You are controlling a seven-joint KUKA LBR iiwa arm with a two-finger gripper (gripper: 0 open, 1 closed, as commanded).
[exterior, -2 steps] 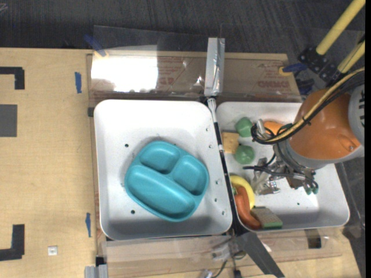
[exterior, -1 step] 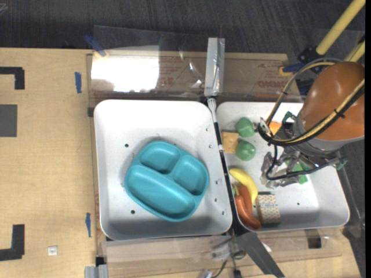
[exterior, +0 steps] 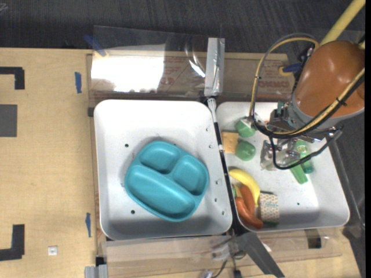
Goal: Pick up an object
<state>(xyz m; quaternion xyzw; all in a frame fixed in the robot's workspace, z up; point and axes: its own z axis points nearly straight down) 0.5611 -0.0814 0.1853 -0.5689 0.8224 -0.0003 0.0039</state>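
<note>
You have small toys scattered in the right bin: a yellow banana beside an orange-red carrot near its left wall, two green pieces farther back, a green stick toward the right.

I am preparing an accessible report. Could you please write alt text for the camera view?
A grey and orange robot arm reaches its pincer down into the right bin, among a banana, green pieces and other small things. The left bin holds a teal divided plate.
</note>
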